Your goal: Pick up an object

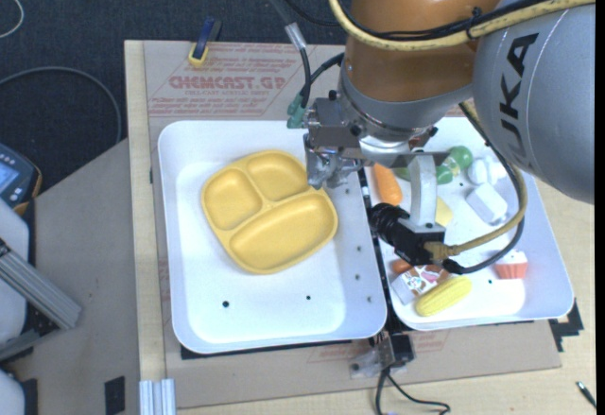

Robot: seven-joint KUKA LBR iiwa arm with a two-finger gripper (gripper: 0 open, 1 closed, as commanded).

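Worktop (142, 215) of pale board, two shallow white bins side by side. The cardboard sheet under them shows red print along its far edge.

Left bin (189, 300): one yellow divided plate (267, 210), three compartments, lying flat and slightly turned, in the far-right part of the bin. Its right edge is near the bin's right wall. The rest of the bin floor shows bare white with a few small dark dots.

Right bin (544, 295): a cluster of small things, partly hidden by the arm. An orange carrot-like piece (386, 183) lies near the left wall. A yellow corn cob (444, 294) rests near the front edge, touching a small red-and-white packet (413, 282). A red-and-white block (511, 267) sits to the right of the corn, apart from it. A green piece (459, 158) and a white block (489, 204) lie farther back. A pale yellow wedge (442, 212) is between them and the carrot piece.

Arm (539, 92): big grey body with orange band, reaching in from the right, filling the upper right. Cables loop round it. The pincer (322, 169) hangs over the strip where the two bins meet, just beside the plate's far-right rim. Cannot tell whether the pincer is released or clenched; the wrist body covers most of it. Nothing visible between its tips.

A blue-and-yellow clip (201, 43) sits at the far edge of the board.
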